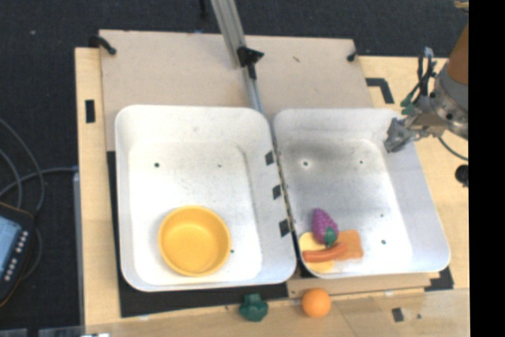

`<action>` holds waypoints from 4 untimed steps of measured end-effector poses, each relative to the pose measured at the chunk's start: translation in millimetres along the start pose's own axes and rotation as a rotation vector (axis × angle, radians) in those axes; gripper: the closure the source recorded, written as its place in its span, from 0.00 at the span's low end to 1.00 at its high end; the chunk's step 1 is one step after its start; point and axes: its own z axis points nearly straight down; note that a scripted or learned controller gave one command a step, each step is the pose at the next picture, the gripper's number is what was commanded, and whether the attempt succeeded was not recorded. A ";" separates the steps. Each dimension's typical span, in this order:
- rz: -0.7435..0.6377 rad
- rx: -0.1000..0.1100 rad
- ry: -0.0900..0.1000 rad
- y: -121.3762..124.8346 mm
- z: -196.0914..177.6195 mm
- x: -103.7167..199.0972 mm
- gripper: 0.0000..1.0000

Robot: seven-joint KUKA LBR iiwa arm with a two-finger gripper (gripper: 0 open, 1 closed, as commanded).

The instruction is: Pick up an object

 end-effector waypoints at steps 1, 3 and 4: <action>-0.007 0.004 0.003 -14.1 -1.1 56.2 1.00; -0.007 0.006 0.003 -24.0 21.0 158.6 1.00; -0.009 0.007 0.006 -33.4 17.4 221.0 1.00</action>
